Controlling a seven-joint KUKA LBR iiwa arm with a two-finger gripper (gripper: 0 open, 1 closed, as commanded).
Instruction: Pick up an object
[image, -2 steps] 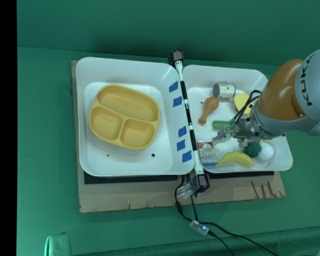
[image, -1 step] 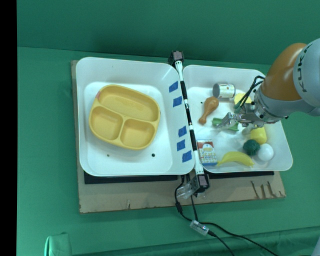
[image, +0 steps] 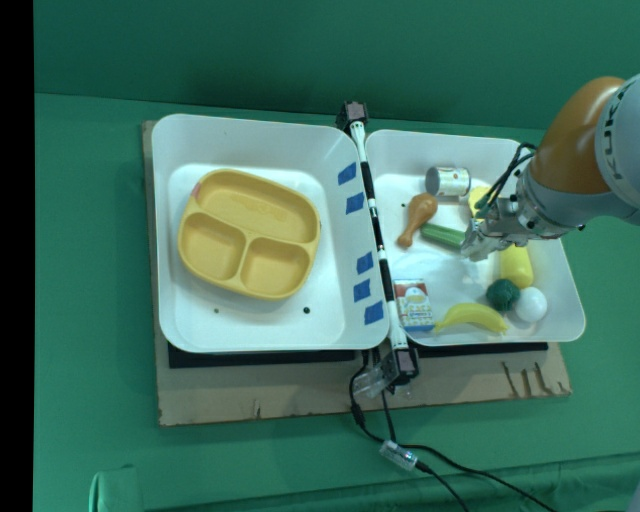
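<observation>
Bins sit side by side on the counter (image: 100, 250): the left bin (image: 250, 330) carries a yellow divided tray (image: 250, 233), and the right bin (image: 560, 310) carries the small things. Reaching in from the right, the arm (image: 590, 160) sets its claw (image: 478, 243) low over the middle of the right bin, right at the end of a green stick (image: 442, 235); whether the claw is open or closed cannot be told, and nothing is seen gripped. Beside the stick lies a drumstick (image: 416, 218), with a silver can (image: 448, 181) just above it. Below the claw lie a yellow corn cob (image: 516, 264), a dark green ball (image: 503, 294) touching a white ball (image: 531, 304), a banana (image: 470, 318), and a small box (image: 413, 303) near the divider.
</observation>
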